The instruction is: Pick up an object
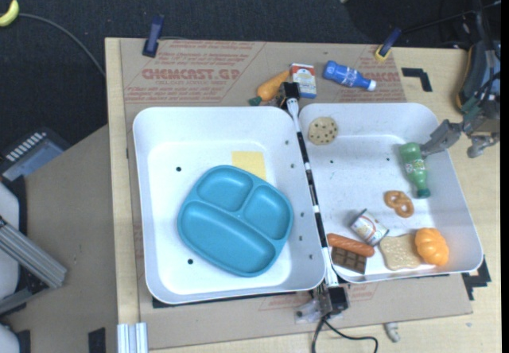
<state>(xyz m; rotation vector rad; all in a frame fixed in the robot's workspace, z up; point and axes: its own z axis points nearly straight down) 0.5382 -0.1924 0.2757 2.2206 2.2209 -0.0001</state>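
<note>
At the right edge of the frame the gripper (455, 135) hangs over the right bin (362, 172), with one grey finger slanting down-left to the top of a green bottle (414, 169) that lies by the bin's right wall. The finger tip looks to be touching or just beside the bottle's cap end.

The risk, as I judge it, is a glancing contact. The bottle lies on its side and could roll or skid toward the wall if one finger pushes it instead of both straddling it. The wall also crowds the outer finger, so a descent here could jam on the rim.

A pretzel (398, 203) sits just below the bottle, and could be nudged.

The jaws seem spread, a second finger showing farther right, with nothing between them.
</note>
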